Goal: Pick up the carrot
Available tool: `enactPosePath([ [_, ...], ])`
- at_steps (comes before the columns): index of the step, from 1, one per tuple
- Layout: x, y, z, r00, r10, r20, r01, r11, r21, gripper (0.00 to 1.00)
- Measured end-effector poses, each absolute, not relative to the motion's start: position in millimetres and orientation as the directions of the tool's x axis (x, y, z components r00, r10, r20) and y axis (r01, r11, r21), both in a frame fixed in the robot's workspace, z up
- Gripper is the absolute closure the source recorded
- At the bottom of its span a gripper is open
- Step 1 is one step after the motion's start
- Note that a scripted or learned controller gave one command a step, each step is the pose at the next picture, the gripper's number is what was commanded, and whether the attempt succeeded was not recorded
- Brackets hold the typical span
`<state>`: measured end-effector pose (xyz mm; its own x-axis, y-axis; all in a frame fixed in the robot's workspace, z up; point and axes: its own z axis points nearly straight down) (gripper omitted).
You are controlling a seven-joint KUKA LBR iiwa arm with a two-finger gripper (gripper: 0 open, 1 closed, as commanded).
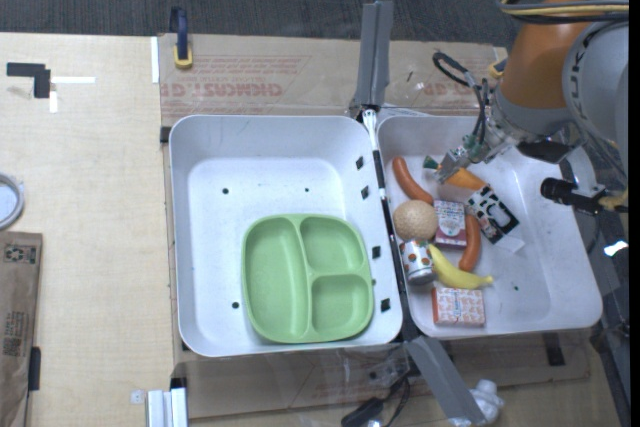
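Camera view: the two-finger gripper [466, 158] is set low over the short orange carrot [462, 179] near the right white bin's [545, 245] back edge, apparently for a grasp; jaw width cannot be told.

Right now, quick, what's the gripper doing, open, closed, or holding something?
Gripper: down in the right bin, right at the carrot; whether it is open, closed or gripping cannot be told from this view.
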<state>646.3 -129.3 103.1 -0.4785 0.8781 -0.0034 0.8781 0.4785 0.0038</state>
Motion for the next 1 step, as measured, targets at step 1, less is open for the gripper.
enactPosePath([
  [1, 659.5, -79.4, 192.4, -0.475, 0.88, -0.002, 0.88, 0.475, 0.001, 1.0],
])
